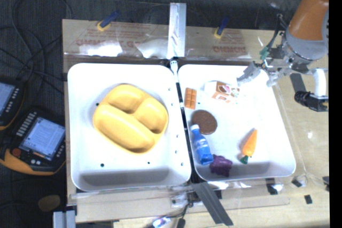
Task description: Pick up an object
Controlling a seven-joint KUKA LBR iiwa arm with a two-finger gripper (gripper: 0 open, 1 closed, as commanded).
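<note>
Camera view: tool (258,72), grip state unclear, hovers near white card (221,91) printed with orange-brown patches.

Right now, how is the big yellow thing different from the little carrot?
The yellow squash-like toy is far bigger than the toy carrot. It is yellow, round and lumpy, while the carrot is orange, thin and pointed with a green end. The yellow toy lies in the left bin; the carrot lies in the right bin. Both rest on white bin floors, away from the gripper.

Beside the 2 smooth white plastic bins (75,131), the yellow lump (131,117) looks glossy; near it, a shiny blue bottle (201,146) and matt brown disc (204,122).
</note>
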